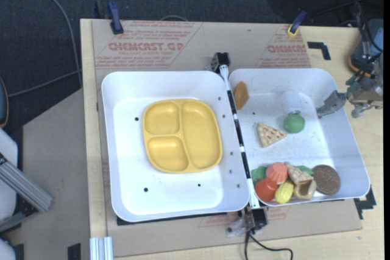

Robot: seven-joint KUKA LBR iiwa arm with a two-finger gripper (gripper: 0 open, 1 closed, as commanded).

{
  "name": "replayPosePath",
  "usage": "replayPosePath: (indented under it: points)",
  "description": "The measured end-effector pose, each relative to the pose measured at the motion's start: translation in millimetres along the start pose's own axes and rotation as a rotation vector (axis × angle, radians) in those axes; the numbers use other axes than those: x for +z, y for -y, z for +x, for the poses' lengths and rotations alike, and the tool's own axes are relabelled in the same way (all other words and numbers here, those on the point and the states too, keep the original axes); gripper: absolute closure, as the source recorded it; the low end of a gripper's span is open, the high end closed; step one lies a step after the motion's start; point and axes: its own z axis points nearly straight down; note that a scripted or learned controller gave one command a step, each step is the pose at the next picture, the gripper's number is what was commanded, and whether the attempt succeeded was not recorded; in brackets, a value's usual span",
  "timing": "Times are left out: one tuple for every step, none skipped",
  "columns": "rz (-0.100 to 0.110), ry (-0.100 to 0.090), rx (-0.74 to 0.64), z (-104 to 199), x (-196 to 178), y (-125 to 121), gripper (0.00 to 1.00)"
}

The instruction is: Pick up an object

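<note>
Bench surface is bare board printed with red lettering, carrying two shallow white bins side by side at the centre of the frame. Left bin holds a yellow three-compartment plate near its middle. Right bin holds the loose objects: a brown piece at its upper left against the dividing wall, a triangular wedge near its centre, a green round fruit just right of the wedge, and a cluster along its lower edge, including a red piece, a yellow piece and a brown round biscuit. Gripper sits at the right bin's upper right rim, well apart from the fruit; whether its fingers are apart or together cannot be told. Two blue clamps grip the bench's upper edge. Dark carpet surrounds the bench, with a grey cable looping at the upper left.
</note>
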Motion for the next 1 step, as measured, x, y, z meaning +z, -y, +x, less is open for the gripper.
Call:
replayPosePath:
  points:
    - [0.002, -0.002, -0.001, 24.1, 74.0, -44.6, 0.00]
